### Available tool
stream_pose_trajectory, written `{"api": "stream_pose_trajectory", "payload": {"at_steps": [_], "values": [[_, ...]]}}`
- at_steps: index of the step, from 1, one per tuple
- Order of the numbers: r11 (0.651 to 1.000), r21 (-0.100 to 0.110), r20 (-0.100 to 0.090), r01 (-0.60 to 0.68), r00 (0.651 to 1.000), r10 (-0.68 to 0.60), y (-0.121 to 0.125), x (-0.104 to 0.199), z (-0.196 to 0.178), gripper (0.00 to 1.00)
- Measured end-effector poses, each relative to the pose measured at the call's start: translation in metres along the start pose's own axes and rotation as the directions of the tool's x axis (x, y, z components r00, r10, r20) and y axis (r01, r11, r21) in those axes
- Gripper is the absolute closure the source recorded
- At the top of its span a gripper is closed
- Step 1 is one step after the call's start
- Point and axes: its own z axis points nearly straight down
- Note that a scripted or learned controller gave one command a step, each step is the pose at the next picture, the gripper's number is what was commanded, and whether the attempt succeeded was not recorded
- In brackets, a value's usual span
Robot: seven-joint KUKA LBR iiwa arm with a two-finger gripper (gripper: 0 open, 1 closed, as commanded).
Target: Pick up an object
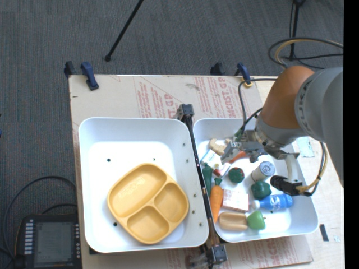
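Pincer [238,152] just above green ball [236,175]

Grey arm [325,102] with orange band, black cables looping beside it

A flat bench topped with a pale brown cardboard sheet printed in red lettering [146,97] is seen across the middle of the frame, set on dark grey carpet. Two shallow white plastic bins are laid directly on it, side by side and touching: the left bin [95,133] at lower centre-left, the right bin [305,220] at lower right. Blue clamps [88,75] are fixed along the bench's upper edge, and a black clamp [185,112] is placed where the bins meet.
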Motion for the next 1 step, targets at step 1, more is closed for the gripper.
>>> {"api": "stream_pose_trajectory", "payload": {"at_steps": [1], "values": [[1.0,0.003,0.006,0.004,1.0,-0.004,-0.0519,0.0076,0.023,0.0]]}}
